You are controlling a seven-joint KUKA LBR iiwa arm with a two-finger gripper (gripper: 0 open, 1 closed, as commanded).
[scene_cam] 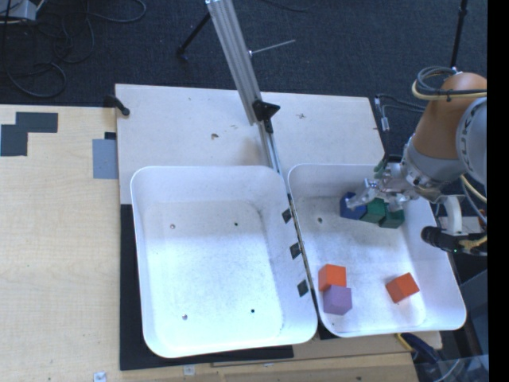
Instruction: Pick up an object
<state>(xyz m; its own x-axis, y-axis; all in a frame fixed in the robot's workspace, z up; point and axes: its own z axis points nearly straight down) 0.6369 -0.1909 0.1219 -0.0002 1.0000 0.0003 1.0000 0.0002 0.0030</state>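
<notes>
My gripper (pixel 380 200) reaches down into the back of the right bin (pixel 433 317), right over a blue block (pixel 351 207) and a green block (pixel 387 215) that lie close together. The metal fingers sit between and above these two blocks. Nearer the front of the same bin lie an orange cube (pixel 332 276), a purple cube (pixel 337 299) touching it, and a second orange block (pixel 402 287) further right.
The left bin (pixel 159 189) stands beside the right one, with a divider bearing black clips (pixel 295 250) between them. A slanted aluminium post (pixel 238 58) rises behind the bins. The arm's orange band (pixel 445 126) hangs over the right bin's back right corner.
</notes>
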